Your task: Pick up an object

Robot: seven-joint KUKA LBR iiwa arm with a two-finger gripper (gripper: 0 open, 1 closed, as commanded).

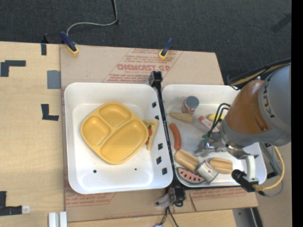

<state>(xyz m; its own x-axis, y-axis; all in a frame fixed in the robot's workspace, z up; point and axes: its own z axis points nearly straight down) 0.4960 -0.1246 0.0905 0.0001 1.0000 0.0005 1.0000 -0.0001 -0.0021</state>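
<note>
Down in the right bin [246, 92] the toy food lies scattered, any of it there for the picking: a red sausage [175, 135] lies lengthwise near the divider [162, 122], a bread roll [186, 160] sits just below it, a watermelon slice [189, 176] rests against the bin's near rim, and a second, paler roll [221, 164] lies to the right with a small silver can [207, 170] on its side between the two rolls. Toward the far side of the same bin a grey can with a red label [191, 104] stands upright, and a long tan piece [182, 117] lies just in front of it, with a small pale item with a red tip [204, 122] next to that. The gripper [207, 147] hangs low over the middle of this bin, just above the silver can and the paler roll; from here I cannot tell how its jaws stand, since the wrist hides them, and nothing shows between them. The grey arm with its orange band [246, 115] reaches in from the right and covers much of that side. In the left bin [75, 126] a yellow divided plate [115, 132] lies flat in the middle, and a pale yellow piece with a red bit [151, 132] rests at its right edge, near the divider. Both bins sit on a cardboard sheet [94, 65] held by two yellow-and-blue clamps [69, 42] at its far edge.
</note>
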